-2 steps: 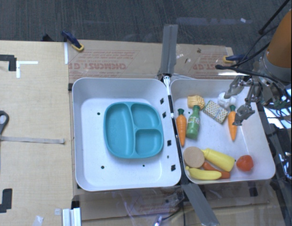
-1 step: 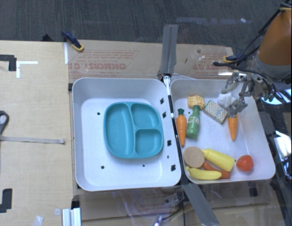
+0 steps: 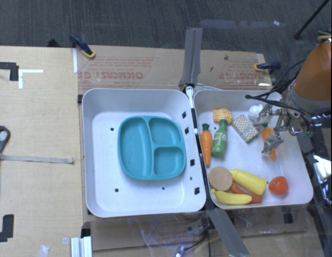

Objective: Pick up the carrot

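We see the carrot (image 3: 206, 144) by the right bin's (image 3: 294, 197) left wall, touching a green bottle (image 3: 220, 138); gripper (image 3: 270, 141) near its right edge, teal tray (image 3: 152, 148) in left bin (image 3: 96, 186).

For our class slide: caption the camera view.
Gripper hovers over the right bin, apart from the carrot at its left wall.

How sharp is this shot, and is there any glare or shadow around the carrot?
Camera view: lighting is even and soft, with no hard glare on the white bins; the carrot reads fairly sharp with only a faint shadow; the gripper is the blurriest, most cluttered part, hard to make out.
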